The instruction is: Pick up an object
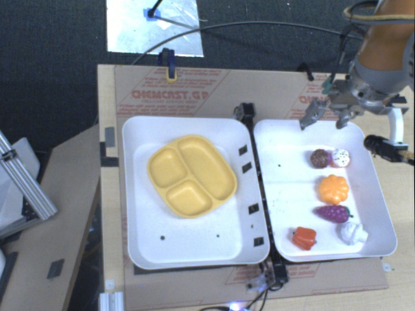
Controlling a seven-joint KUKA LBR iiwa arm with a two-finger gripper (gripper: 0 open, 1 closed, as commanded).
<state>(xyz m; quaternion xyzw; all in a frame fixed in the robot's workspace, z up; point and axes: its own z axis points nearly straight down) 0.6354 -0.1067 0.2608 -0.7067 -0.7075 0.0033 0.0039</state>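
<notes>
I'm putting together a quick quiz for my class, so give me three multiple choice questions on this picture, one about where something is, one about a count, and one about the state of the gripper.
1. Where is the yellow tray?
A. in the left bin
B. in the right bin
C. on the floor

2. How many small items lie in the right bin?
A. two
B. four
C. six

3. What is the gripper doing?
A. clamping the pumpkin
B. hanging open over the right bin's far edge, holding nothing
C. resting in the tray

Answers:
1. A, the tray sits in the middle of the left bin.
2. C, a brown ball, white ball, pumpkin, grapes, red pepper and white lump.
3. B, its fingers are spread with nothing between them.
</notes>
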